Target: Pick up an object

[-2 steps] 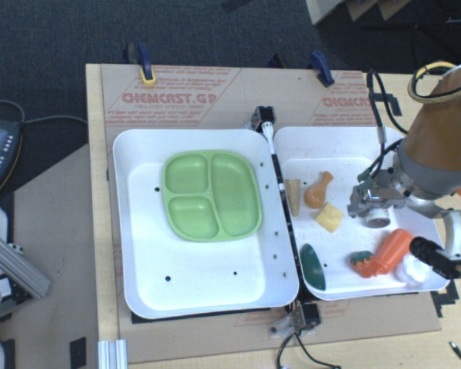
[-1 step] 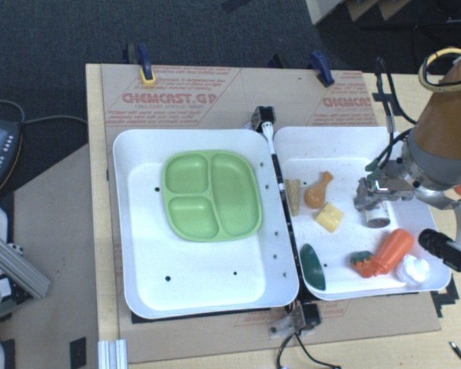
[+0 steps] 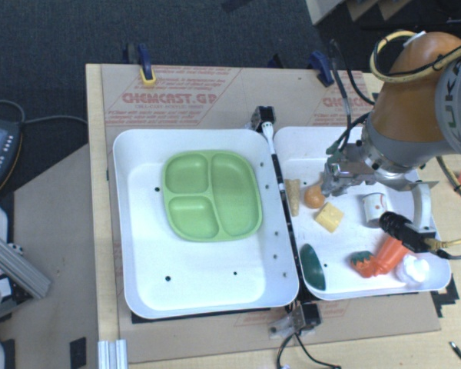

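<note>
Camera view: the two-finger gripper [image 3: 332, 181] hangs low in the right white bin [image 3: 307, 141], just above a small round orange object [image 3: 313, 197] beside a pale yellow wedge [image 3: 329, 217]. Jaw opening cannot be told. Nothing appears lifted; the pick seems not yet accomplished.

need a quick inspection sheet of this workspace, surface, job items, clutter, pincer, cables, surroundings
surface: bench with printed board, bearing left bin and right bin side by side
job's things: right bin holds an orange ball, yellow block, pale stick, dark green piece, orange toy, white cup
clutter: green divided plate in the left bin
grippers: pincer low over the right bin beside the orange ball; nothing seen between its fingers
cables: yellow and black cables at the arm; wires at the bench's front edge
surroundings: dark carpet, blue clamps
</note>
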You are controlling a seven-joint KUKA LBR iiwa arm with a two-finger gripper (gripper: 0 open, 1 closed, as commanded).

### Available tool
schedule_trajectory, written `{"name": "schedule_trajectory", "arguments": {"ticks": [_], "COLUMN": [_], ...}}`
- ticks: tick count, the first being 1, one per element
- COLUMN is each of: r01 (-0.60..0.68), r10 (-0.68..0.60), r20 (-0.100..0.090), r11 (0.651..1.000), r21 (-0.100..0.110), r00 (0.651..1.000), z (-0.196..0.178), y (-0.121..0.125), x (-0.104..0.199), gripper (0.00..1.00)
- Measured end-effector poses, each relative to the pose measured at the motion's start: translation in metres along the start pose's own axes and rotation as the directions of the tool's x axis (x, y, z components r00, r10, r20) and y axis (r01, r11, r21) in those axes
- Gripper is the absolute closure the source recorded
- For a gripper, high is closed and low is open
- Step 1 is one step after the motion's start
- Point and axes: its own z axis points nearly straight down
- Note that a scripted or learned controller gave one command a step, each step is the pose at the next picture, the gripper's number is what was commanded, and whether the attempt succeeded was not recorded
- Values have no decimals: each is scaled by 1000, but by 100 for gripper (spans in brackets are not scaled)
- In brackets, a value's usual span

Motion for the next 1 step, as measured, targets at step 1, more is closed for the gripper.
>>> {"name": "schedule_trajectory", "arguments": {"ticks": [1], "r01": [1], "r10": [-1], "r20": [-1], "r11": [1000], "r21": [0], "r00": [1000], "z": [-3], "y": [23], "x": [54], "gripper": [100]}}
